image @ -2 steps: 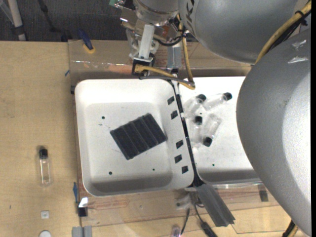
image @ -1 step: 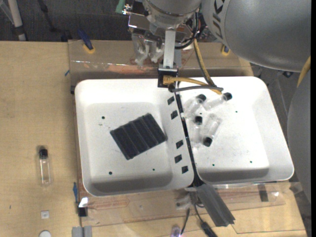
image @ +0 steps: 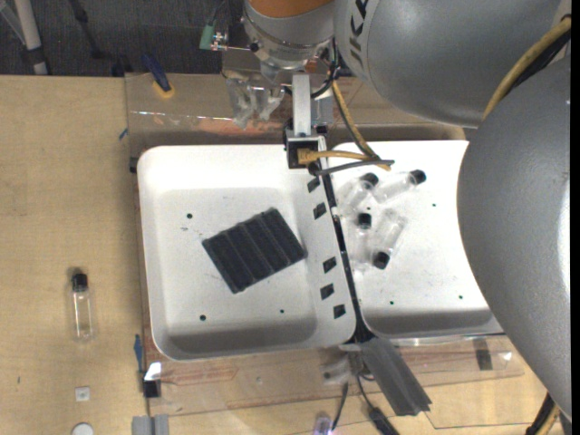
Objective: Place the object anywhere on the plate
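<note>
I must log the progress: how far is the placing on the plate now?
Done: nothing visible; the black plate in the left bin bears no object. In hand: the gripper sits beyond the bins' far edge. Left: the clear vials lie in the right bin; one must reach the plate.

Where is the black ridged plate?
The black plate lies flat in the middle of the left bin, tilted at an angle, left of the divider and the clear vials next door.
</note>
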